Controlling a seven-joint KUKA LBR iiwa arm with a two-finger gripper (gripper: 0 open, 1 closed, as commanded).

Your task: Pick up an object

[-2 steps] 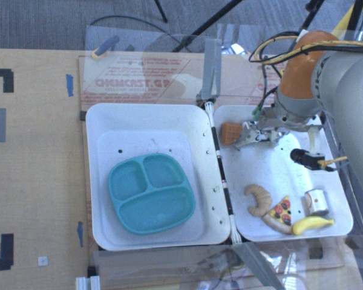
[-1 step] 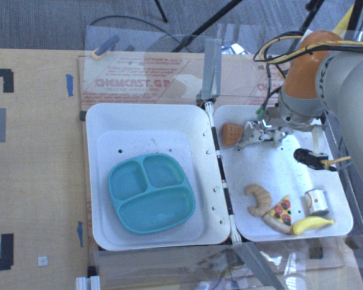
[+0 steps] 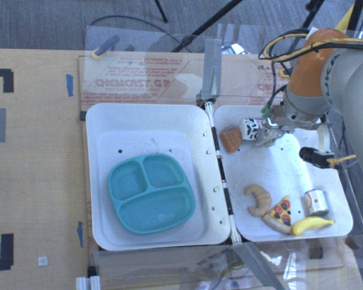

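A: From the camera view, where do we stand on picking something up?

B: We judge it barely begun, or at the point of a try. Our hand [image 3: 267,127] sits low over the far part of the right bin [image 3: 290,162], with the grey arm [image 3: 327,83] coming in from the right above it. A small black-and-white object [image 3: 250,128] lies just at the hand's left, touching it or nearly so.

A: Is it between the fingers?

B: We cannot tell. The wrist hides the fingers, so we cannot say whether the hand is apart, together, or clamped on anything. Nothing looks lifted off the bin floor.

A: What else could we take, measured from that black-and-white object?

B: Just to its left lies a brown waffle-like piece [image 3: 232,140], near the wall between the bins. Well toward the near side from it we see a croissant [image 3: 259,199], and beyond that a pizza slice [image 3: 281,213] and a banana [image 3: 311,224] close together at the near edge. A small silver can [image 3: 316,202] lies just above the banana.

A: And the left bin [image 3: 109,125]?

B: It holds a teal divided plate [image 3: 151,192], well to the left of the black-and-white object and far from our hand.

A: So what is left?

B: By our judgement, everything that counts: a sure grip and a lift clear of the bin.
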